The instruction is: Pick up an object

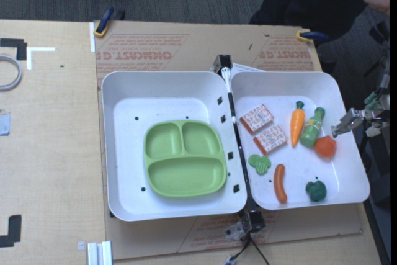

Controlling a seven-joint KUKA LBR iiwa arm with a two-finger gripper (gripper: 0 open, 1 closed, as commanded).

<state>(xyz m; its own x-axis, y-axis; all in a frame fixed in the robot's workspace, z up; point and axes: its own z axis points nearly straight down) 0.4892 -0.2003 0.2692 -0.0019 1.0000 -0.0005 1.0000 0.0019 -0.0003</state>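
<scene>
**Camera view: hand at the right bin's outer rim**

Camera view puts the hand (345, 126) at the right edge of the right bin (347, 192), its metal tip just over the rim; whether it is open or closed cannot be told, and nothing shows between its tips. Nearest it lies a tomato (325, 146), touching a green bottle (312, 128), with a carrot (298, 123) just beside. Further left sit two red-patterned boxes (263, 128), a green leafy piece (260, 164), a sausage (280, 183) and a dark green pepper (316, 190). On the desk, the left bin (118, 133) holds a green divided plate (184, 157).
</scene>
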